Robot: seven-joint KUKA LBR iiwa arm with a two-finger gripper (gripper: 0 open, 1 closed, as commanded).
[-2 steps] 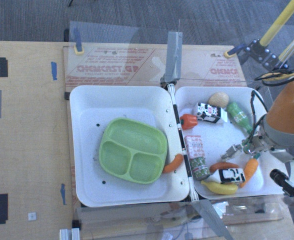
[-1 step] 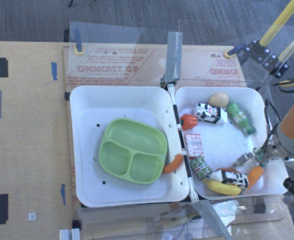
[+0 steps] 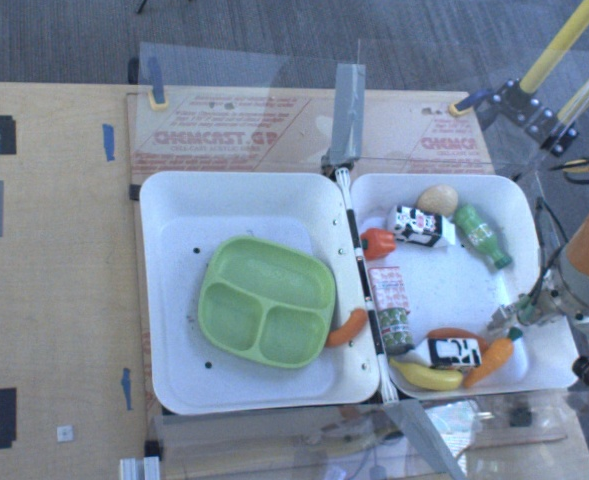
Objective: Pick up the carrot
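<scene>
Camera view shows the carrot (image 3: 490, 360) in the right bin's (image 3: 534, 268) lower corner beside a banana (image 3: 426, 375); likely light, rigid, slick, best pinched mid-body. End effector (image 3: 522, 311) hovers just above; spread unclear.

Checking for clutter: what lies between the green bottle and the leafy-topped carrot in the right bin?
Camera view: only bare floor of the right bin lies between the green bottle and the carrot; the gripper hangs just right of that stretch.
</scene>
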